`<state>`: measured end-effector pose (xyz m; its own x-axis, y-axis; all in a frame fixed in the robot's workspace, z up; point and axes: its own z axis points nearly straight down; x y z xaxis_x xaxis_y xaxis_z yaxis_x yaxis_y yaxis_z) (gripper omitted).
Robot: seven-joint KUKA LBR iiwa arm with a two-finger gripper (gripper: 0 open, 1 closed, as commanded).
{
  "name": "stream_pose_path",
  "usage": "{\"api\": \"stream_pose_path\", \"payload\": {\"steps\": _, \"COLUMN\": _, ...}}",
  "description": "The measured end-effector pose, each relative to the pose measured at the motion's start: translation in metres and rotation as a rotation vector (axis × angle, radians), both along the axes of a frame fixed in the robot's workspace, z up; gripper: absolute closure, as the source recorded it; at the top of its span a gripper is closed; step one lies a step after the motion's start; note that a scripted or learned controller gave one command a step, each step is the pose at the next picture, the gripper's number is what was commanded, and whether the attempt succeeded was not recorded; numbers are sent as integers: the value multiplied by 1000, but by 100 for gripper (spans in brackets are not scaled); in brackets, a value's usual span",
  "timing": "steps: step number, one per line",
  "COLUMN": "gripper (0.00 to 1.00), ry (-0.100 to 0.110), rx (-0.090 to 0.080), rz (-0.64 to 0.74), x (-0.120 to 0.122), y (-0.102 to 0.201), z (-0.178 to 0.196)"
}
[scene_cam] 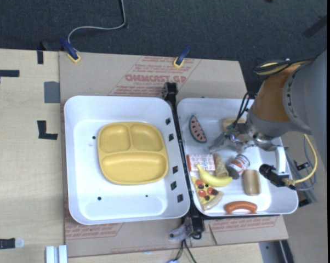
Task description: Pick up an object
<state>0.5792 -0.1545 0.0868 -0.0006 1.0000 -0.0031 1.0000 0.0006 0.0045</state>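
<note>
While the arm hangs over the right bin [274, 204] at the right of the frame, its hand [229, 141] sits low among the toy food — whether it is apart or together I cannot tell. Nothing is visibly held, so this looks like the approach step. Nearest candidates lie just below it: a small can [239, 164], a banana [213, 178] and a bread roll [251, 182]. Next, it likely must settle squarely over one piece before closing — the clutter invites a miss.

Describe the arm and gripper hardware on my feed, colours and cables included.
The arm is a bulky grey cylinder with an orange band above the wrist. A yellow cable loops beside it, plus thin black wires. The gripper is small, metallic grey, with slim fingers.
</note>
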Motion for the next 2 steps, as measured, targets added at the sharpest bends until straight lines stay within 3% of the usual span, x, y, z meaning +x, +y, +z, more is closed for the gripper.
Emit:
{"api": "stream_pose_path", "payload": {"steps": 1, "gripper": 0, "ry": 4, "rx": 2, "rz": 0, "x": 56, "y": 18, "z": -1}}
{"api": "stream_pose_path", "payload": {"steps": 2, "gripper": 100, "ry": 2, "rx": -1, "rz": 1, "x": 57, "y": 17, "z": 10}}
